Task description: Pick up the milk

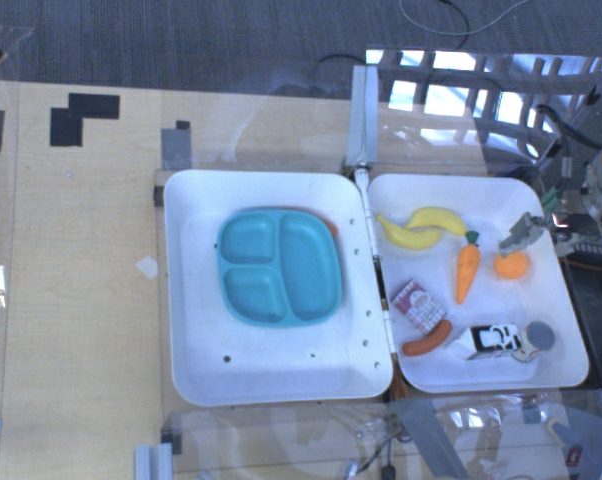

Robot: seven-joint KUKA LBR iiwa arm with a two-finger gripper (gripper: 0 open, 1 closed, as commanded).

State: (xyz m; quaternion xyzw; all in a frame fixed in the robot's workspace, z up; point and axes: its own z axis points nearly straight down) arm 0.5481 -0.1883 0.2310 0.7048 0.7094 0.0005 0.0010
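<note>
The milk (498, 340) is a small white carton with black patches. It lies on its side near the front right corner of the right bin (571, 368), with a grey round cap end pointing right. My gripper (522, 233) hangs over the right side of that bin, just above a small orange fruit (512, 265). It is well behind the milk and not touching it.
The right bin also holds a banana (421, 228), a carrot (466, 271), a pink-and-white packet (417, 303) and a sausage (427, 340). The left bin (191, 368) holds a blue divided plate (280, 267). A metal divider (361, 118) stands behind the bins.
</note>
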